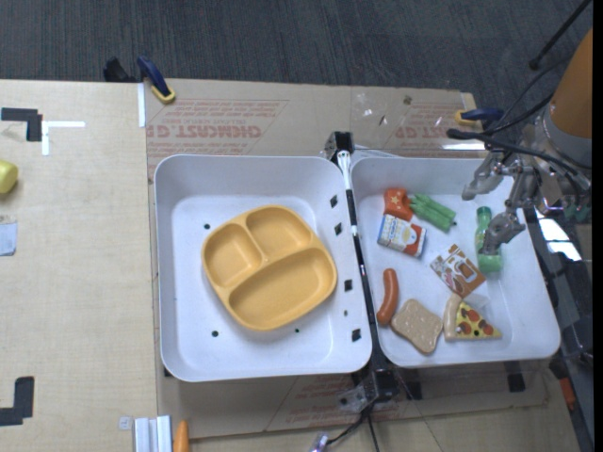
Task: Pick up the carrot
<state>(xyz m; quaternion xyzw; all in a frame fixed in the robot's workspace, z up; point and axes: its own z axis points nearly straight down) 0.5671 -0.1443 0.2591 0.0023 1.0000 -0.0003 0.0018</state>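
The carrot point(398, 201), a short orange-red root with green leaves pointing right, lies in the back left part of the right bin point(528, 337). It rests just above a small milk carton point(402, 234). My gripper point(492, 205) hangs over the bin's right side, to the right of the carrot's leaves and apart from them. It is open, and nothing shows between its fingers. A green toy vegetable point(488, 245) lies right beside the lower fingertip point(503, 230).
The right bin also holds a sausage point(386, 296), a bread slice point(417, 326), a pizza slice point(468, 321) and a snack packet point(458, 269). A yellow divided plate point(270, 266) sits in the left bin point(174, 337). Cables run at the far right.
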